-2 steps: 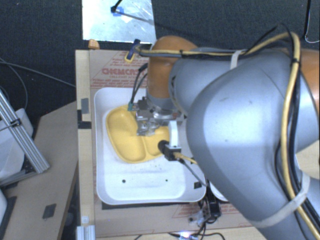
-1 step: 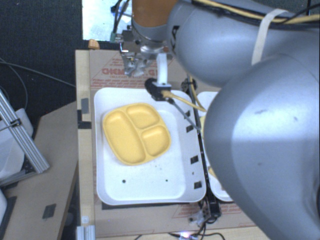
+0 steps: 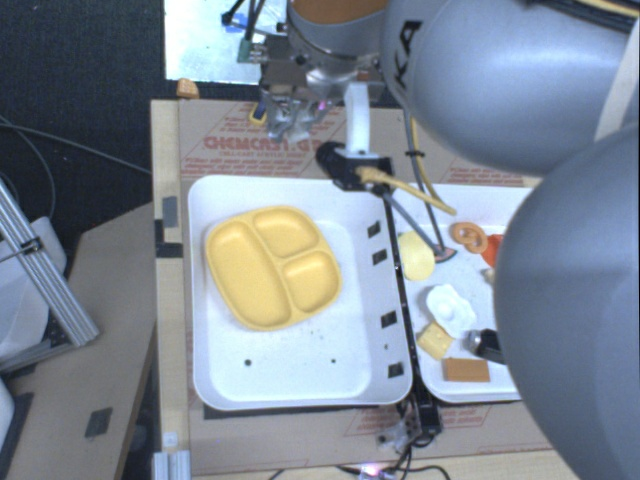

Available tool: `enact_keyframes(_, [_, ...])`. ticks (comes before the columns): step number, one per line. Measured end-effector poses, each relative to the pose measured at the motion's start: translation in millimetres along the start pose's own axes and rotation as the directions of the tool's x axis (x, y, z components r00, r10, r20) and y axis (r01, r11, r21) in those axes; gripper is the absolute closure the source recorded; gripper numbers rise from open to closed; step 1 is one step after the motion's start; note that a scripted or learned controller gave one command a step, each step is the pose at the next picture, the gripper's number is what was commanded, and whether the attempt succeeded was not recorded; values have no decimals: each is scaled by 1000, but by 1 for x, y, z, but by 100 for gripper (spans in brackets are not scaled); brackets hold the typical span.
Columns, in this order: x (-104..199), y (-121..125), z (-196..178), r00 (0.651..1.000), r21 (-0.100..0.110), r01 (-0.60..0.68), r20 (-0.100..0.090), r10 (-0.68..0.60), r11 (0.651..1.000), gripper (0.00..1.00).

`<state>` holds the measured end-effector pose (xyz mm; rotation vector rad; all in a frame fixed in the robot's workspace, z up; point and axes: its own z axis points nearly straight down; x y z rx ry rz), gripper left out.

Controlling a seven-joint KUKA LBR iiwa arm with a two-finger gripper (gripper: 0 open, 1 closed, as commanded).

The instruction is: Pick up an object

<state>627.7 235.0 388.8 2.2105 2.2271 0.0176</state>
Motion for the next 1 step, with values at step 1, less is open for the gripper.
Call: enact_keyframes(1, [-16, 40, -38, 1000, 1, -8, 5, 8, 1000, 100])
